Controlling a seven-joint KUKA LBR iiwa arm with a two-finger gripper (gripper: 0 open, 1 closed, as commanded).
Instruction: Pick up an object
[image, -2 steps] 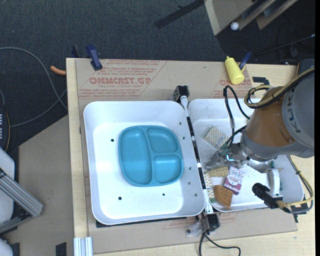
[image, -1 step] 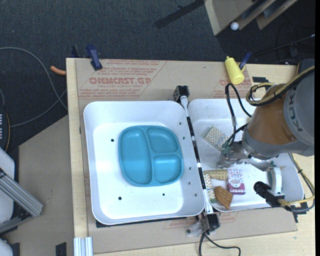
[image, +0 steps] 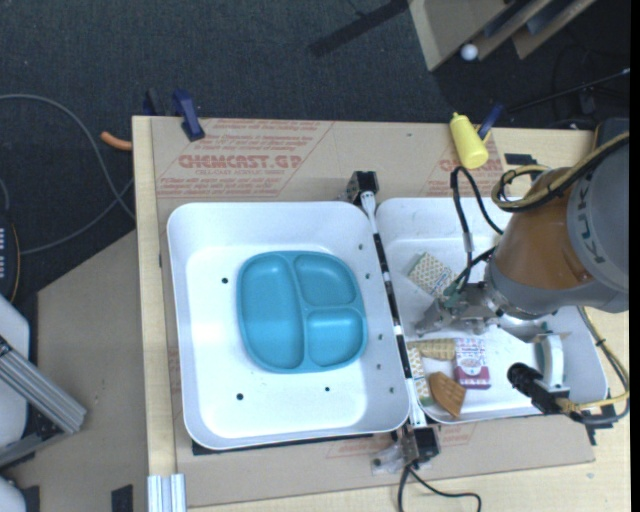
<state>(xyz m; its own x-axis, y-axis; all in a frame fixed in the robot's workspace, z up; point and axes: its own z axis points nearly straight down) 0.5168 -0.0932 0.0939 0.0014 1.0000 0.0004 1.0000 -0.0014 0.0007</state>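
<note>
In the right white bin (image: 400, 215), a few small objects lie close together: a pale speckled square packet (image: 428, 270) near the middle, and lower down a beige wafer-like piece (image: 436, 350), a small pink and dark red packet (image: 471, 362) and a brown triangular piece (image: 447, 395). The task names no single object, so any of these may be the target. The gripper (image: 447, 312) of the grey and orange arm (image: 555, 250) is low over this bin, between the speckled packet above it and the wafer-like piece just below it. Both are near, and the wafer-like piece, whose long axis runs left to right, seems the closer one. How the gripper is set, spread or closed, I cannot tell, because the metal parts are too blurred, and I see nothing between them. The left white bin (image: 200, 400) holds a blue divided plastic tray (image: 300, 310), well apart from the gripper. Both bins stand on the cardboard-covered bench (image: 260, 150).
</note>
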